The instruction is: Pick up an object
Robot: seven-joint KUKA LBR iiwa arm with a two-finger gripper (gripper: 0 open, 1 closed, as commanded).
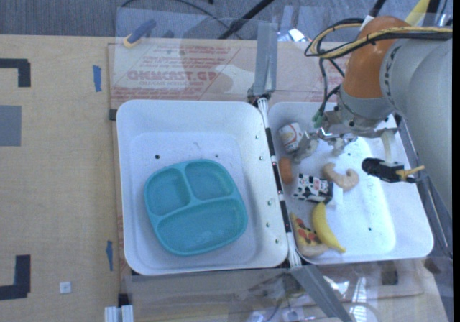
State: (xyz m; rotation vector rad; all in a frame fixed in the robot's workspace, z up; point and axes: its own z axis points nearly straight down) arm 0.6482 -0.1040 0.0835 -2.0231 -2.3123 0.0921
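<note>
Roughly: gripper [329, 135] hangs over right bin [410, 234], rear-left part; grip state unreadable, cannot tell. Pretzel [341, 176] lies just below it toward the front, banana [325, 226] farther frontward.

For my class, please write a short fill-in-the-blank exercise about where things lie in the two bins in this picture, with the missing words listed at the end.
1. The teal divided tray lies in the ____ bin as the camera sees it.
2. The tray has ____ compartments.
3. The banana lies in the right bin, near its ____ edge.
4. The gripper is above the ____ bin.

Missing words: left; three; front; right
</note>
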